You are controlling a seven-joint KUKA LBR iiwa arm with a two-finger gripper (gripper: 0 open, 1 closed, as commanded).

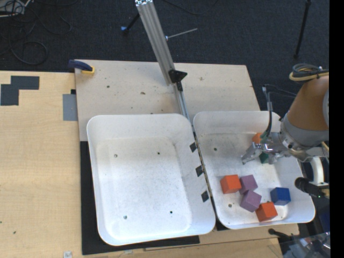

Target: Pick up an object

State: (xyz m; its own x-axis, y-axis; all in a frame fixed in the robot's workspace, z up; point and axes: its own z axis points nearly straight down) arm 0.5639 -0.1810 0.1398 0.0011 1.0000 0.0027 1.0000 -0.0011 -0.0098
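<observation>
My gripper is low inside the right bin, near its right wall, with the arm coming in from the right. A small dark green block sits right against the gripper, and I cannot tell whether it is held. A small orange piece shows just above the gripper. Below the gripper lie an orange cube, two purple cubes, a blue cube and an orange-red cube.
The left bin stands beside the right one, with a divider carrying black clips between them. A slanted metal rail rises behind the bins. A wooden bench lies at the left.
</observation>
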